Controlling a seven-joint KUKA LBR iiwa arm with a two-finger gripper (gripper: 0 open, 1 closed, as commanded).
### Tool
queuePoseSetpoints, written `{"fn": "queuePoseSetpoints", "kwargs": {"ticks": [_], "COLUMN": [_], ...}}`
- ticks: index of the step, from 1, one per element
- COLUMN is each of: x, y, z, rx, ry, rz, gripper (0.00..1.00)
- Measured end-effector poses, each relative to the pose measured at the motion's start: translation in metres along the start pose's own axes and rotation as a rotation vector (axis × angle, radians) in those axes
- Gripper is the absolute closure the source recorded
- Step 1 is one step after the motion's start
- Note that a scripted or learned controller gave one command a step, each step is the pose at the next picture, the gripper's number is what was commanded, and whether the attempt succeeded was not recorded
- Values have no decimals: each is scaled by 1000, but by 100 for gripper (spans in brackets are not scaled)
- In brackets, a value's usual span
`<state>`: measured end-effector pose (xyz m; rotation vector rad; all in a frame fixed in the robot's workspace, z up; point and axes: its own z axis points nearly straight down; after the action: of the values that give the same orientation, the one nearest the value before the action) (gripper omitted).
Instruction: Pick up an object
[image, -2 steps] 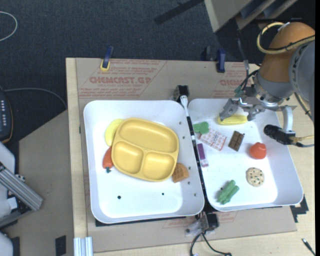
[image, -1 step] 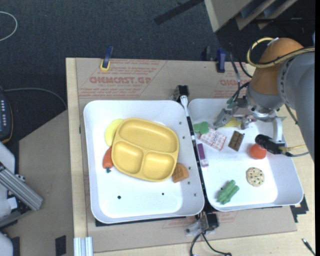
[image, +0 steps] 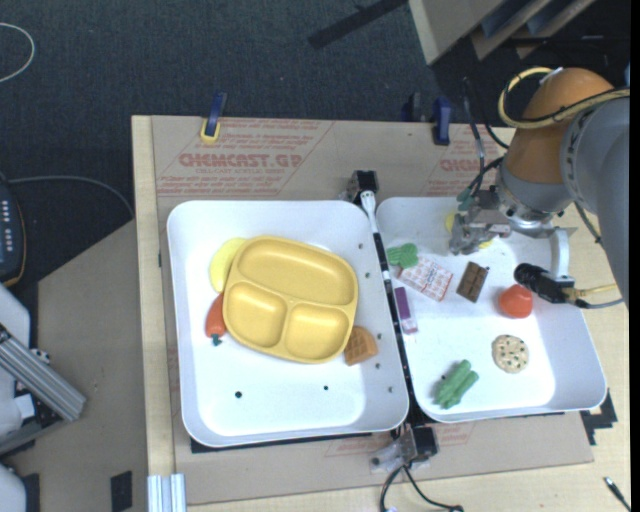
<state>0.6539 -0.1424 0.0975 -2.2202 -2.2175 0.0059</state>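
Gripper (image: 468, 236): poised over the right bin (image: 575, 372), far end; finger state cannot be told.
Nearest object: brown bar (image: 472, 281), just toward the bin's near side.
Bar axis: slightly tilted from upright in view.

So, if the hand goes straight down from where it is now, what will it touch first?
Probably the bare floor of the right bin: the hand hangs above white floor near the far edge. The brown block lies nearer the camera, though depth is unclear.
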Motion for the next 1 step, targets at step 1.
{"fn": "queuePoseSetpoints", "kwargs": {"ticks": [1], "x": [-7], "y": [-5], "z": [-58], "rx": [-13], "ry": [-3], "rz": [0], "gripper": [100]}}
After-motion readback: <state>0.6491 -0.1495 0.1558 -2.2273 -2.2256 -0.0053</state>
